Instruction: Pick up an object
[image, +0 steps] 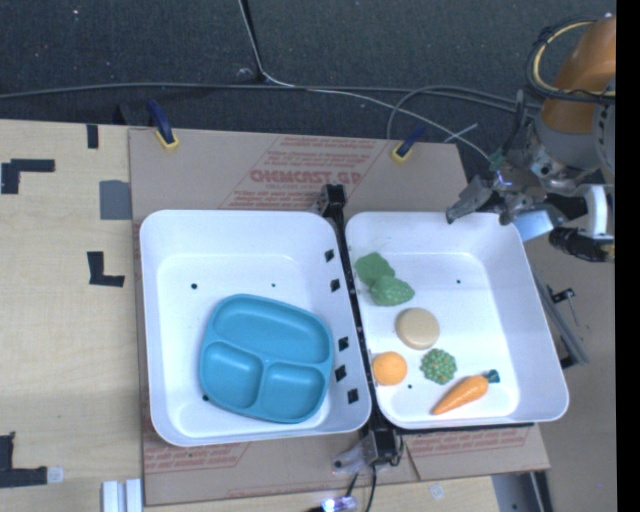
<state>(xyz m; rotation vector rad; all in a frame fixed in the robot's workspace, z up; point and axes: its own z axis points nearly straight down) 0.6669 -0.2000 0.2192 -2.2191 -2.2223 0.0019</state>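
Observation:
The right bin (500, 250) holds a green leafy piece (381, 279), a round beige item (417, 326), an orange ball (389, 368), a small green broccoli (438, 365) and an orange carrot (463, 392). My gripper (487, 200) hangs above the bin's far right corner, away from all of these objects. Its fingers (462, 209) are spread apart and hold nothing.
The left bin (170, 250) holds a blue divided tray (265, 358). Both bins rest on a cardboard sheet (290, 170) held by two clamps (160, 128) at the back. Cables (330, 90) run across the dark surface behind.

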